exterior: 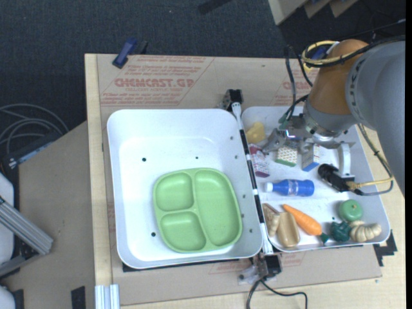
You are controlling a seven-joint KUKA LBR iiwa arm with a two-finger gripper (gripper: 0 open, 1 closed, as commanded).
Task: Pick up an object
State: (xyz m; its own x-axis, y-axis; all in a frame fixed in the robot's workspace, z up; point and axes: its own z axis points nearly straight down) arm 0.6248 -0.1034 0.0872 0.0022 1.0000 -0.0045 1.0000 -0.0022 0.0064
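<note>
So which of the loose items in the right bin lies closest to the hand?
The small pale checkered block, directly under the hand. The blue bottle, carrot and green round piece all lie farther toward the bin's near edge.

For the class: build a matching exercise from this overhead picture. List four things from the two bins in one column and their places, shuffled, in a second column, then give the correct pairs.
Things:
1. green divided plate
2. blue bottle
3. toy carrot
4. yellow object

Places:
A. far corner of the right bin, near the divider
B. left bin
C. middle of the right bin, lying on its side
D. near end of the right bin, beside a tan object

Pairs: 1-B, 2-C, 3-D, 4-A
</note>
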